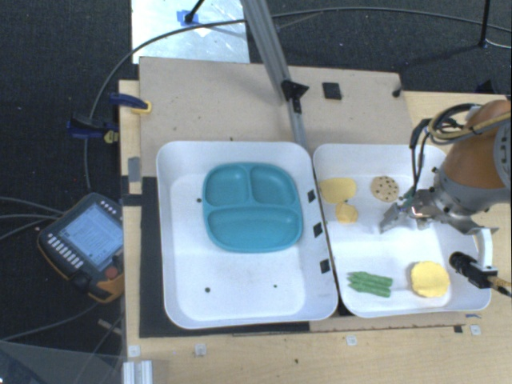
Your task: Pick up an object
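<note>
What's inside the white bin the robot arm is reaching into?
Inside the right bin: two yellow pieces, a round cookie, green beans and a yellow disc. The gripper and arm cover the bin's right side, so anything under them is hidden.

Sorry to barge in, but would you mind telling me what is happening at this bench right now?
A grey arm with an orange band reaches in over the right bin, trying to pick up an object. Its gripper sits low among toy foods: a cookie, two yellow pieces, green beans and a round yellow item. Nothing is visibly held. The left bin holds a teal divided plate.
</note>
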`<action>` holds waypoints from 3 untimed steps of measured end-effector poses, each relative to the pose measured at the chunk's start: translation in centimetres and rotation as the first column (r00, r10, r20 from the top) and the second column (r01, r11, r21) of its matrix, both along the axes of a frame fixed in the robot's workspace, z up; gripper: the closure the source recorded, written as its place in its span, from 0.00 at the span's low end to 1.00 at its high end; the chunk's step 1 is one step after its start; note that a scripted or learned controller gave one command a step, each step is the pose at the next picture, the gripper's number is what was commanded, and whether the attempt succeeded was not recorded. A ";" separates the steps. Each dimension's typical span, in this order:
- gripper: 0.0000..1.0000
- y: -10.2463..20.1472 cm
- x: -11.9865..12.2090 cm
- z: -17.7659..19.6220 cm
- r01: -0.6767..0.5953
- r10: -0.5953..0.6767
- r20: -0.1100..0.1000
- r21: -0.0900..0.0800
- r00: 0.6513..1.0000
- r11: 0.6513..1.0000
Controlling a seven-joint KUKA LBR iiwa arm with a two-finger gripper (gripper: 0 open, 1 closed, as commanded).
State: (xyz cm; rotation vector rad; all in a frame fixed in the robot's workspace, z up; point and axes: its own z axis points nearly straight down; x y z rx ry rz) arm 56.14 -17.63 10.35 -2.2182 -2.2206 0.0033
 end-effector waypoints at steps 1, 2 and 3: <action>1.00 0.0 0.2 1.4 -0.001 0.001 0.006 -0.002 1.000 1.000; 1.00 0.9 -0.1 6.8 -0.004 0.004 0.010 -0.002 1.000 1.000; 1.00 0.8 0.1 11.6 -0.004 0.004 0.011 -0.003 1.000 1.000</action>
